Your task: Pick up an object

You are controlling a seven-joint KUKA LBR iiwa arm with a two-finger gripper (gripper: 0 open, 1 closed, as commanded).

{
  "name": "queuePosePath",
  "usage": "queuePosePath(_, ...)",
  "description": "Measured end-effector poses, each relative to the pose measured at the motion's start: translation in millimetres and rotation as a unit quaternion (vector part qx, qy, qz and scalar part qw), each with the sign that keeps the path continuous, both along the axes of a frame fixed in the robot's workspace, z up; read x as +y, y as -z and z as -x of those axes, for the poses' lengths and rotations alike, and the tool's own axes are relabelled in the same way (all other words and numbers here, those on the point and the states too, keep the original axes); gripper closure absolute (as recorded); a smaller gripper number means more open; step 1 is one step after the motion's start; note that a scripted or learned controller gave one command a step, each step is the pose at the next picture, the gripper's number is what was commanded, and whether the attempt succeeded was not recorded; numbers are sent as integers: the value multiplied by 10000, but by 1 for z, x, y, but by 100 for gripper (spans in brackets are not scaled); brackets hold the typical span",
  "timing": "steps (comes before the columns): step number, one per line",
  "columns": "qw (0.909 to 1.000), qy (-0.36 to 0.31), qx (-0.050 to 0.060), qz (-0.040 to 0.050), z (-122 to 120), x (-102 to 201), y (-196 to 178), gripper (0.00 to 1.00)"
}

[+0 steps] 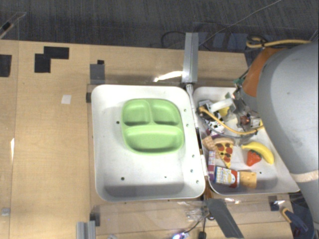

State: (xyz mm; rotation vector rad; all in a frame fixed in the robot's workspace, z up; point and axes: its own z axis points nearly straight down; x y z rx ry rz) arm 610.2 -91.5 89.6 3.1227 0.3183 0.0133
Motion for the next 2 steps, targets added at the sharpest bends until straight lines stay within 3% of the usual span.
queuePosePath(1,10000,12,85,-21,-34,0,1,0)
queuePosePath(2,9997,15,229,-85,-46,-4,1,0)
